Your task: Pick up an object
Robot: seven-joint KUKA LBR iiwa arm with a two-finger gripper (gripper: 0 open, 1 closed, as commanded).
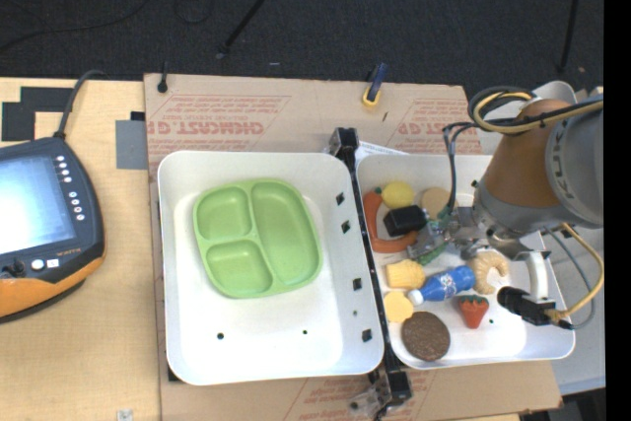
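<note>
The grey arm (pixel 572 163), orange-banded, reaches in from the right, its end effector (pixel 446 237) lowered.

1. One fixed camera, mounted above the bench (pixel 99 350), looks down at a slant.
2. Both bins sit mid-frame: left bin (pixel 187 330), right bin (pixel 552 345).
3. The arm (pixel 537 163) enters from the frame's right; dark floor fills the top.

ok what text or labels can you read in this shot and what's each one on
"CHEMCRAFT"-like red print, upside down, on the cardboard sheet behind the left bin: too blurred to read surely.
Same red print behind the right bin: unreadable.
Blue bottle label: too small.
Pendant screen: blurred, nothing legible.
</note>
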